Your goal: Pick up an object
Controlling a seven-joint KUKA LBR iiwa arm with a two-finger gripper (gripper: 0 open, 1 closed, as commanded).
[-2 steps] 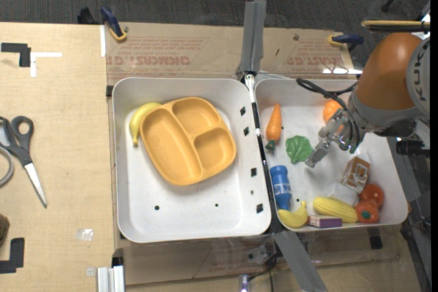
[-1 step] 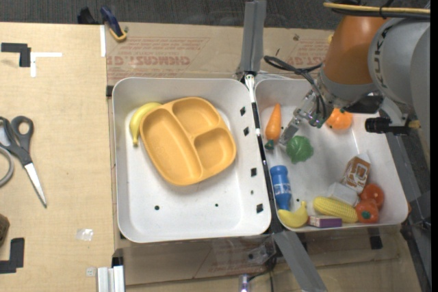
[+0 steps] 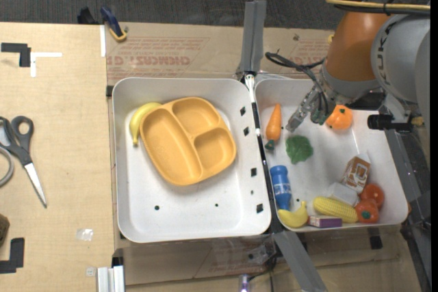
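My gripper [image 3: 306, 117] hangs over the back of the right bin [image 3: 383, 147], open, with nothing between its fingers. Just to its right lies a small orange fruit [image 3: 339, 118], close to the fingers but not between them. An orange carrot [image 3: 274, 121] rests to the gripper's left, near the bin's left wall. A green broccoli piece [image 3: 299, 148] sits just in front of the gripper. Further forward are a blue can [image 3: 279, 182], a small banana [image 3: 293, 216], a corn cob [image 3: 335, 208], a brown packet [image 3: 356, 173] and a red tomato [image 3: 369, 202].
The left bin [image 3: 185, 215] holds a yellow divided plate [image 3: 188, 140] with a banana [image 3: 140, 120] along its left side. Scissors [image 3: 24, 154] lie on the bench at the far left. A grey divider post [image 3: 253, 37] stands between the bins at the back.
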